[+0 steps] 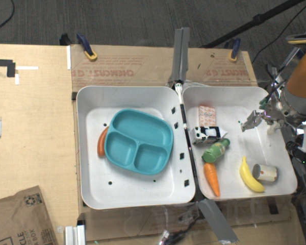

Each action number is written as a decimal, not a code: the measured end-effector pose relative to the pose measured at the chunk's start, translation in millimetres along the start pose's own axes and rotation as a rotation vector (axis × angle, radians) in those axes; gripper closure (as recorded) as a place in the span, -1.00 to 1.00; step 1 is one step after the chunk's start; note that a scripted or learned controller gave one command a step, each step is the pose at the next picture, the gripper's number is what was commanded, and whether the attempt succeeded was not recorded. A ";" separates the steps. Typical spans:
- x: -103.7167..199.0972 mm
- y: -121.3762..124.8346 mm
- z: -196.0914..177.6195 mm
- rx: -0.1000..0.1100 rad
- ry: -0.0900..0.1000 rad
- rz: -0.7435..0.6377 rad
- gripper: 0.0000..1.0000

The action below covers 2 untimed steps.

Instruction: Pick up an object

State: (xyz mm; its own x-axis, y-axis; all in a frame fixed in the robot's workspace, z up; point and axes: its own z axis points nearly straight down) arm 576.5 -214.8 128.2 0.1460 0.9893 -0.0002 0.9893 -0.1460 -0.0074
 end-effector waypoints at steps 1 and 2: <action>24.0 -66.6 40.1 -0.003 0.001 -0.283 -1.00; 16.7 -85.4 40.1 -0.003 0.001 -0.316 -1.00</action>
State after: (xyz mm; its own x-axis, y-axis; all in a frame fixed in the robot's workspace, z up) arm 494.2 -185.8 88.7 -0.1689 0.9856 0.0025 0.9856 0.1689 -0.0043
